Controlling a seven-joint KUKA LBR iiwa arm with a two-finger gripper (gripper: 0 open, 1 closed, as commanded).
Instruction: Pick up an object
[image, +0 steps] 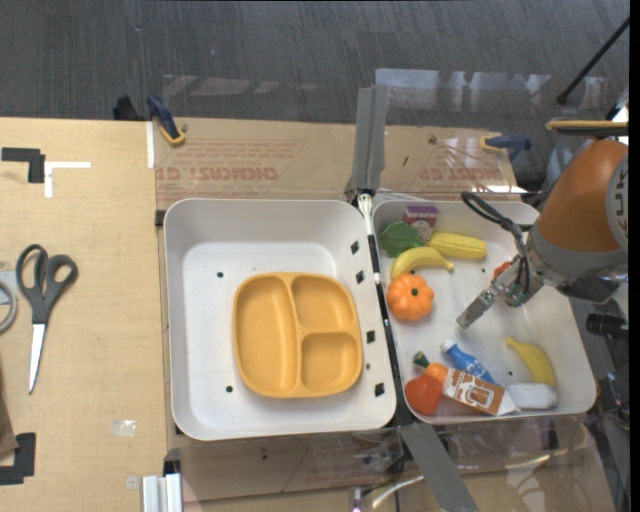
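Colour rundown, going by the white bins (180, 330): yellow-orange tray (297, 333) in the left one; right one has an orange pumpkin (411, 297), yellow banana (418, 260), yellow corn (457, 244), green leafy thing (400, 238), red tomato (423, 395), orange-and-white carton (472, 391); black-handled scissors (42, 300) far left on tan wood.

**Arm pose, single frame**

The arm (590, 200) entered from the right, its orange band uppermost in view and grey wrist below it. The wrist angled down and to the left. The gripper (476, 313) pointed obliquely down-left, its tip low. A black cable looped over the wrist.
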